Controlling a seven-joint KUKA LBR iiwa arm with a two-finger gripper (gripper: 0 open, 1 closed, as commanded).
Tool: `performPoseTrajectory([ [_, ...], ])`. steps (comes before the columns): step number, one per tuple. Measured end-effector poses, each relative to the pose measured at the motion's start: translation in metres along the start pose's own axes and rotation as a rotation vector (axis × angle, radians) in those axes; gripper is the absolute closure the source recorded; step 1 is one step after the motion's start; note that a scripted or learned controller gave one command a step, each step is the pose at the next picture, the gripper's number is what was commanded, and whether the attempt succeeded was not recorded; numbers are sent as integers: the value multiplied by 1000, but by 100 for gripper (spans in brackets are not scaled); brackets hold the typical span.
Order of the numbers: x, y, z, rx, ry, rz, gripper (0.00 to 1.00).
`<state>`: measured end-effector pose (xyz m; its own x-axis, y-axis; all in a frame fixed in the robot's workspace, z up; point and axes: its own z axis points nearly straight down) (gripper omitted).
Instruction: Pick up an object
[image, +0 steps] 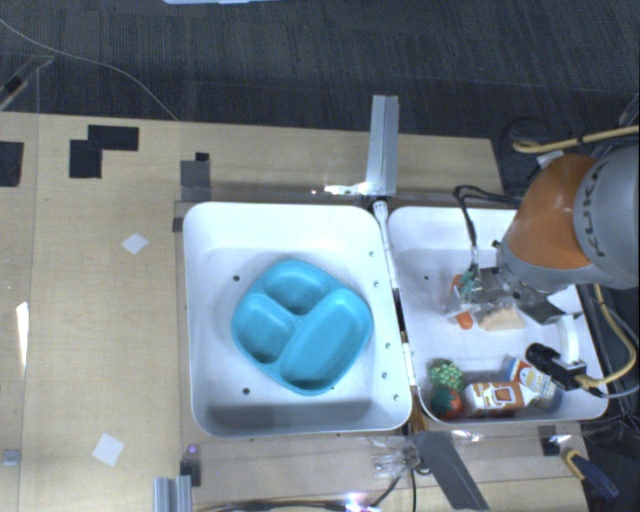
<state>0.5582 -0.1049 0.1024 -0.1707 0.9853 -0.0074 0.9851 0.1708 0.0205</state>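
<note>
Here, glossy blue three-compartment tray (302, 326), white bin (215, 300)

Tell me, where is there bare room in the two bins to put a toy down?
Bare floor rings the blue three-part plastic plate in the left white bin, widest along its far wall. In the right white bin, the far-left corner is bare. Its near edge is crowded: the bottle, the green-and-red toy, and the gripper above.

Left bin (205, 300): blue divided tray (302, 325) takes centre, leaving you bare white floor along walls and corners. Right bin (430, 235): far half open for you; arm (570, 215) overhangs right side. Near edge crowded: green-and-red item (446, 388), orange-labelled bottle (508, 394), touching. Divider (393, 300) between bins stands in your crossing path.
</note>
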Motion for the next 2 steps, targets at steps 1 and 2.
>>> performPoseTrajectory([
  [1,41,45,-83,16,5,111,100],
  [2,11,-18,-68,17,6,-14,100],
])
